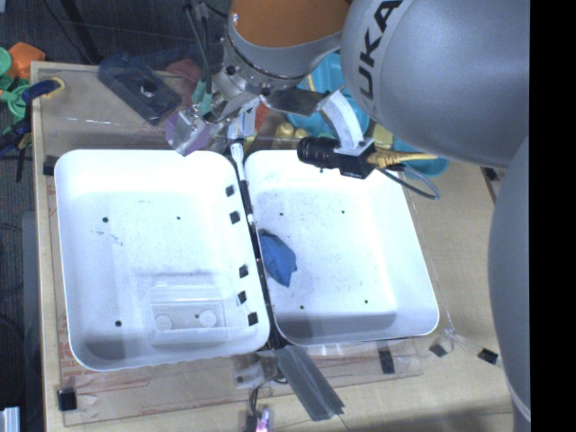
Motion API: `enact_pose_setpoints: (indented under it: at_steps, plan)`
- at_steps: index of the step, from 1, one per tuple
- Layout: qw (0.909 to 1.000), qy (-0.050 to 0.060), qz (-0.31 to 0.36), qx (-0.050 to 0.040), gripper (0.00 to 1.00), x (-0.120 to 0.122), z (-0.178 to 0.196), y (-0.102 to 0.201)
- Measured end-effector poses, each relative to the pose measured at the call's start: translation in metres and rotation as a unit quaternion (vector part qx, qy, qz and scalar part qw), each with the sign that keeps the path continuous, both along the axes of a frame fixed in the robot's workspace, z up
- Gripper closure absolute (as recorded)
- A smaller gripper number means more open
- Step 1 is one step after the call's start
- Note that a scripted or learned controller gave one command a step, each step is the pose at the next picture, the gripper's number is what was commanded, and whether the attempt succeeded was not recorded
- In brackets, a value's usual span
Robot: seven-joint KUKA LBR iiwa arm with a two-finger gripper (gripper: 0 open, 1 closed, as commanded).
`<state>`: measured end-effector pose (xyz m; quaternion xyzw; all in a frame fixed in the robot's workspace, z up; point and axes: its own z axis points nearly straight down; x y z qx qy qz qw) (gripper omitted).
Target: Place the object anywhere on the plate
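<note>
camera view | blue object (276,259) lies in right bin (396,241), touching its left wall | clear plate (184,309) sits in left bin (90,196), bare | gripper (216,120) raised past the bins' far edge, grip state cannot tell | judgement: pick and place both remain

Two bins sit side by side on the desk (468,241). The left bin (81,205) holds a plate (184,304) near its front. An object (276,257) lies in the right bin (396,259), beside the shared edge.
</note>
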<state>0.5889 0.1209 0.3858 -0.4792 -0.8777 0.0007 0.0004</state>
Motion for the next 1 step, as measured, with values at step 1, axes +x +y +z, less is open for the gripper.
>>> enact_pose_setpoints:
  at_steps: [1]
  plan:
    - [0.9911,0.002,0.133,-0.0004,1.0,-0.0439,-0.0396,0.036]
